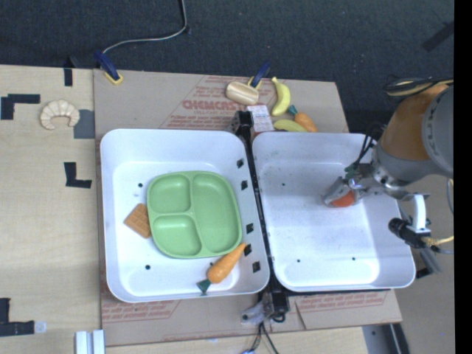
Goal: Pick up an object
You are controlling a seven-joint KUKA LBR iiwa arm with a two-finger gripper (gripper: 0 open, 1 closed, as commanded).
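Note:
My gripper (338, 195) is low in the right bin (310, 257), near its right wall, with the grey and orange arm reaching in from the right. A small red object (342, 202) lies right under the gripper tip, touching or nearly touching it, and is partly hidden by it. In the left bin (122, 161) sit a green divided plate (195, 214), an orange toy carrot (225, 265) by its front edge and a tan cracker (138, 220) at its left side.
Behind the bins lie a bread roll (241, 91), a yellow banana (280, 98), a second orange carrot (304, 121) and a small box (258, 116). A croissant (59, 113) rests on the bench at far left. A cable runs across the dark floor above.

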